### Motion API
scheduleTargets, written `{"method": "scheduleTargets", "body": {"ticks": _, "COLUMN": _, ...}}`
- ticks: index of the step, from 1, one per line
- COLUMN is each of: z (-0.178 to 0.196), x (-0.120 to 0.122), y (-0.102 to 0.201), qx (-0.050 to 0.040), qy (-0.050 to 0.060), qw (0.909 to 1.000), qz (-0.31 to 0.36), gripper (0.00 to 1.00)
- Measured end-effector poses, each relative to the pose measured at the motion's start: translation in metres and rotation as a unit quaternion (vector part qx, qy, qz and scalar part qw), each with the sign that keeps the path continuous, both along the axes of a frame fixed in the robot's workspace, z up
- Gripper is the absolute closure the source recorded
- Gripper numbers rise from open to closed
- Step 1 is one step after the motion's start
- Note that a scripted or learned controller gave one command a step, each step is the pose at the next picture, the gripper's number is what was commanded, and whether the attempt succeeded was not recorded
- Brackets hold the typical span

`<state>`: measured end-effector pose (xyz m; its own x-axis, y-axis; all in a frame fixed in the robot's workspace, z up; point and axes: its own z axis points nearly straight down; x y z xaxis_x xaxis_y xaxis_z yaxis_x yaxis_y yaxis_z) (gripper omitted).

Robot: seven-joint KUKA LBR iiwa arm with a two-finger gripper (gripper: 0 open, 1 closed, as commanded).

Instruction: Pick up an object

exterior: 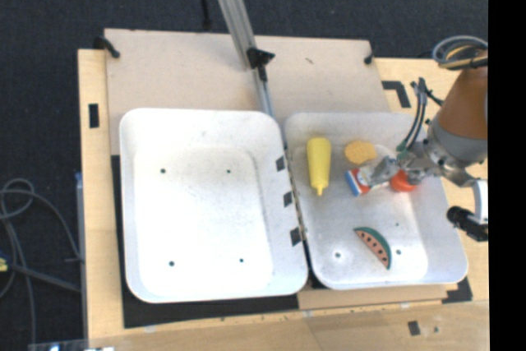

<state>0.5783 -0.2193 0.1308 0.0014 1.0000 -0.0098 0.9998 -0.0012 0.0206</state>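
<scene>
In the right bin (440, 247) lie a yellow mustard bottle (319, 163), an orange-tan round piece (360, 151), a watermelon slice (373, 247) and a small red, white and blue item (357, 182). My gripper (388, 173) hangs low over the bin's upper right part, right beside the red, white and blue item. A red-orange object (403, 182) shows just under the gripper's body. The arm's orange band (467, 104) rises to the right.
The left bin (197, 201) sits beside the right one. A slanted aluminium bar (234, 4) runs from the top down to the gap between the bins. Cables (25, 218) lie on the floor at the left.
</scene>
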Motion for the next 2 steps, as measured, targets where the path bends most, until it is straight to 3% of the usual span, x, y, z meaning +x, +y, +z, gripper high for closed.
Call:
{"method": "scheduleTargets", "body": {"ticks": 1, "z": 0.008, "x": -0.001, "y": -0.001, "qx": -0.0001, "qy": 0.0, "qw": 1.0, "qz": -0.002, "gripper": 1.0}}
{"method": "scheduleTargets", "body": {"ticks": 2, "z": 0.074, "x": 0.0, "y": -0.002, "qx": 0.0031, "qy": 0.006, "qw": 1.0, "qz": 0.002, "gripper": 1.0}}
